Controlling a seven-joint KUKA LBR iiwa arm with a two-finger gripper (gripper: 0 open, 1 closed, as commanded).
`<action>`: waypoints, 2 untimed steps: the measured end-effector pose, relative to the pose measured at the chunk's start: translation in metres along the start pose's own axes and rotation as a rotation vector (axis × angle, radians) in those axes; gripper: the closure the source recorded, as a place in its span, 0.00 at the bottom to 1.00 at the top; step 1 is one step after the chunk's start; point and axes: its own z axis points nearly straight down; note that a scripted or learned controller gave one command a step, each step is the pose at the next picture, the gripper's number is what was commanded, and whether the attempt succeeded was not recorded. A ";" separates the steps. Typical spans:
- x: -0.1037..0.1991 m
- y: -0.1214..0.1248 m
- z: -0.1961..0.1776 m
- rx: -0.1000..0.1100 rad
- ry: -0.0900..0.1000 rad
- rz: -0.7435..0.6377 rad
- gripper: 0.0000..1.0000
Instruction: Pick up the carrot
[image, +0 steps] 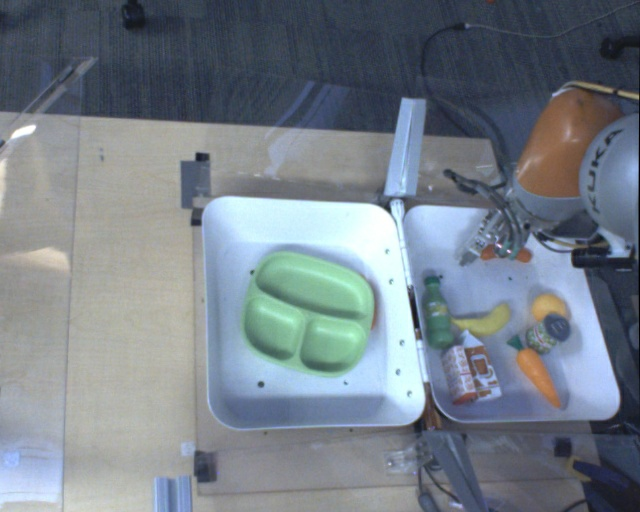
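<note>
Looking down, you see 2 white bins (215, 300) — 1 carrot (540, 376) lies in the right one's near corner, well apart from your gripper (492, 240); labels unreadable.

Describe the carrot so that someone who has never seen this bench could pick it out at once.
Look in the right-hand white bin, the one crowded with small items, not the one holding the green tray. The carrot lies near its front right corner, below a small jar and right of a red carton. It is the only orange, tapered thing there; the banana is yellow.
</note>
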 end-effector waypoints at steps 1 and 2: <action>0.025 0.030 -0.001 -0.002 -0.001 -0.343 1.00; 0.021 0.027 -0.001 -0.003 -0.002 -0.617 1.00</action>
